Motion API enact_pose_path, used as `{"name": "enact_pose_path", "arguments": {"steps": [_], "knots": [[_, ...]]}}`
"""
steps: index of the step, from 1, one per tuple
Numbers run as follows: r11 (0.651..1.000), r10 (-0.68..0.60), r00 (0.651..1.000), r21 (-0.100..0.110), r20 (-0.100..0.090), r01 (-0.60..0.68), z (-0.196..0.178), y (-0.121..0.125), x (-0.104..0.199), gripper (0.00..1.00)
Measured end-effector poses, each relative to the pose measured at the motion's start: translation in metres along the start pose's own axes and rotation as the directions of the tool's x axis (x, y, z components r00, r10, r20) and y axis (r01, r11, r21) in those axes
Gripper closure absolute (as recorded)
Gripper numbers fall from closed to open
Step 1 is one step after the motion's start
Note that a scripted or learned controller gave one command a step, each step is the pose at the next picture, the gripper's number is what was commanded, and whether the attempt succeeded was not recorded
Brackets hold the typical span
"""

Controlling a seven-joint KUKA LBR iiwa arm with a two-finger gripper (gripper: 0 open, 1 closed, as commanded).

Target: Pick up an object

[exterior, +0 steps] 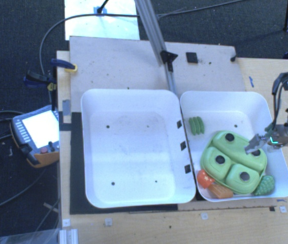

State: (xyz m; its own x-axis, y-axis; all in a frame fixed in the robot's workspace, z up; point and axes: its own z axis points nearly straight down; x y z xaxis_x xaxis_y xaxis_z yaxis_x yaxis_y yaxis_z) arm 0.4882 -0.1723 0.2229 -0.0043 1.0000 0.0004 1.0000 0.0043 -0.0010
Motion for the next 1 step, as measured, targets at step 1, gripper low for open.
{"name": "enact_pose_path", "arguments": {"steps": [1], "knots": [[1.0,0.0,1.0,-0.002,0.001,0.0,-0.0009,0.0006,0.0,0.0]]}}
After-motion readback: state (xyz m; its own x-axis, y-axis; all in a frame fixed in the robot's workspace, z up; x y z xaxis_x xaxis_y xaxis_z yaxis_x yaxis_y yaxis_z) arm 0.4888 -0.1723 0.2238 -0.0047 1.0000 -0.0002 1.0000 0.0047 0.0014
